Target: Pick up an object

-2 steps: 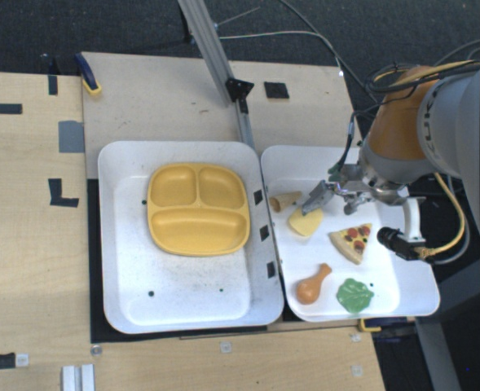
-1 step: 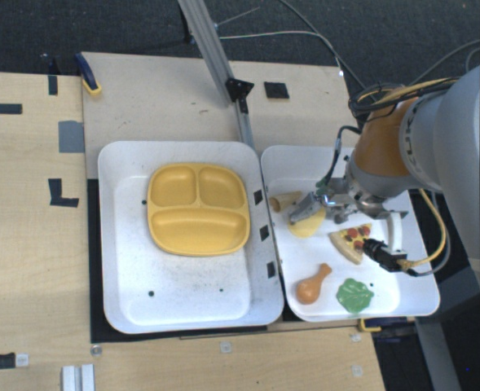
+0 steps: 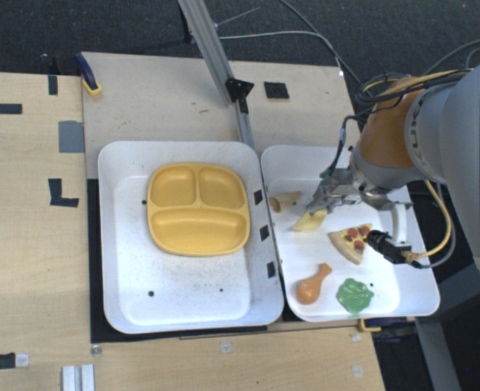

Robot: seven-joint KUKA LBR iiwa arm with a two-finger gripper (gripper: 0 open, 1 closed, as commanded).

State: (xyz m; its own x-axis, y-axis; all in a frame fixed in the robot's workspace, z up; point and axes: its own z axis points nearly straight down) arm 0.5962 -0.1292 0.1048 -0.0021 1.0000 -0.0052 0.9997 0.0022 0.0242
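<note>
Gripper reaches down into the right bin, its dark fingers lowered onto a pale yellow food piece; whether they are closed on it cannot be told, as the tips blur into the piece. Just left lies a small tan piece, too small to identify. Beside the gripper sits a toy pizza slice, and nearer the front edge a drumstick and a green leafy piece. Left bin holds a yellow divided plate. Grey arm is cut off at right.
</note>
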